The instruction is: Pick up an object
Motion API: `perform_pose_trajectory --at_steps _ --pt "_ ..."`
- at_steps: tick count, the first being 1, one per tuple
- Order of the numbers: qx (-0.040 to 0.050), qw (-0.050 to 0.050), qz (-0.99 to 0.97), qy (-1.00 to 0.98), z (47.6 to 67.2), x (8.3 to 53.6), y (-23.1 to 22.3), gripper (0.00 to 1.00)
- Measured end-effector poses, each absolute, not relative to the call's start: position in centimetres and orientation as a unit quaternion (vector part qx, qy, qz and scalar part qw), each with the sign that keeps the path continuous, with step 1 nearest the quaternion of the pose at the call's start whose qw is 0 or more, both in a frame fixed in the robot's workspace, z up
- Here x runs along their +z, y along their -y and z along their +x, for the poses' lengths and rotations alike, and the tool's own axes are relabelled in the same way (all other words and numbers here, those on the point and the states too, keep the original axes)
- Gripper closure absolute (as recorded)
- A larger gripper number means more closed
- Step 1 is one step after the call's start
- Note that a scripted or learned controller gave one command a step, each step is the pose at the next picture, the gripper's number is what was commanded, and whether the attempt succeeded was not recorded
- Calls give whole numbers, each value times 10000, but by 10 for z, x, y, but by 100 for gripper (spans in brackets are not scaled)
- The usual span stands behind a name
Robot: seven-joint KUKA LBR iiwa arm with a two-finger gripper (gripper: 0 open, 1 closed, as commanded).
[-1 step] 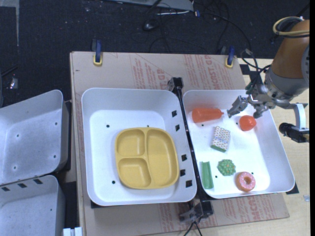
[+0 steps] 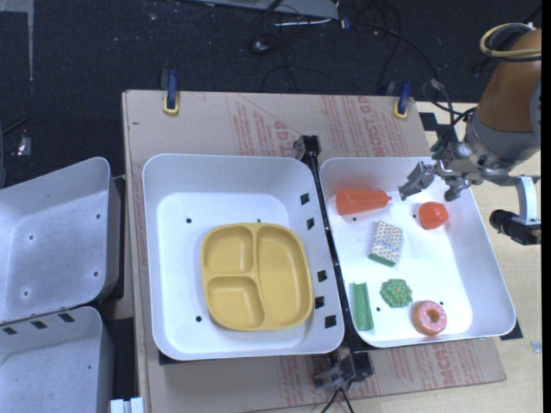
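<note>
Nearest the lens: donut [image 2: 429, 317] at right bin [image 2: 482, 256] front edge, green ball [image 2: 396, 292] just behind, green stick [image 2: 361, 306] along the divider. Mid-bin: checkered block [image 2: 386, 243], tilted. Far end: carrot [image 2: 362, 200], long axis running left-right, thin end pointing toward claw [image 2: 437, 179]. Red tomato [image 2: 433, 216] just in front of claw, slightly below it in frame. Claw hovering over far-right corner of bin, fingers spread, pinching nothing. Probably above the items rather than among them; height hard to judge from this slant. Nearest candidates: tomato, then carrot off to the left. For tomato: short shift toward front of bin, then straight down. For carrot: fingers should straddle the short axis, so wrist turn likely needed. Left bin [image 2: 164, 231] carrying only yellow tray [image 2: 256, 276], well apart, irrelevant.
</note>
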State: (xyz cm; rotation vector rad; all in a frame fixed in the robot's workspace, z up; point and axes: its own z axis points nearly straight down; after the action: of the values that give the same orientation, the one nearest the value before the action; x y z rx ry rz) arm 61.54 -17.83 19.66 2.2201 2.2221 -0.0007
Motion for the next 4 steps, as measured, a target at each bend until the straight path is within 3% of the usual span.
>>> perform_pose_trajectory --at_steps 2,3,4 --pt "13 11 7075 -7067 613 94 178 0" --pt "48 44 7068 -7074 616 109 177 100" --pt "6 15 7063 -7079 616 151 173 100"
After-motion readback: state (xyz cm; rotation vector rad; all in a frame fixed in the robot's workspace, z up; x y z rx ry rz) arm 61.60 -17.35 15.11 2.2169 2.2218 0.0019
